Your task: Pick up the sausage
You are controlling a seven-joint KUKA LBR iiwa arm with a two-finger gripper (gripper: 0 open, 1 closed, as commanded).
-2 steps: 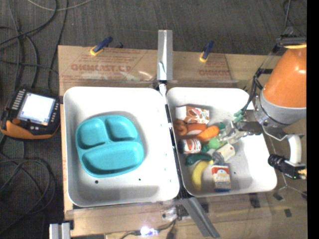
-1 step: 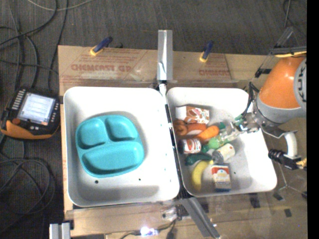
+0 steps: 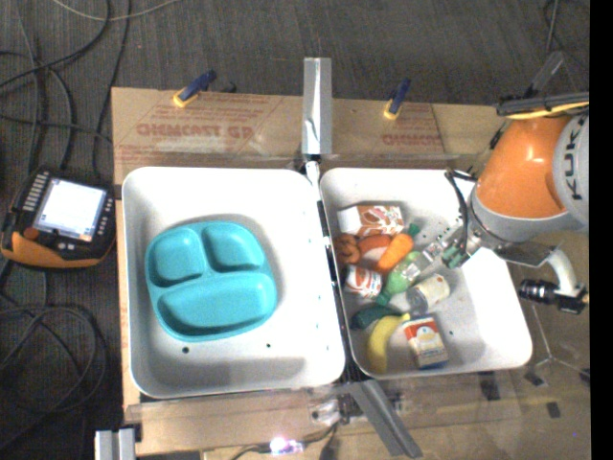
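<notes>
The sausage (image 3: 347, 248) is a small reddish-brown piece at the left wall of the right bin (image 3: 498, 324), lying against an orange carrot (image 3: 397, 249). My gripper (image 3: 450, 253) hangs low over the middle of the right bin, to the right of the carrot and well apart from the sausage. It sits just above a white bottle (image 3: 429, 289). The grey arm with its orange band (image 3: 522, 175) covers the bin's right rear corner. I see nothing held in the gripper.
Packed around the sausage are a white-and-red carton (image 3: 380, 219), a small can (image 3: 364, 281), a green piece (image 3: 400, 277), a banana (image 3: 381, 339) and a small box (image 3: 422, 341). The left bin (image 3: 144, 353) holds a teal divided plate (image 3: 213, 278).
</notes>
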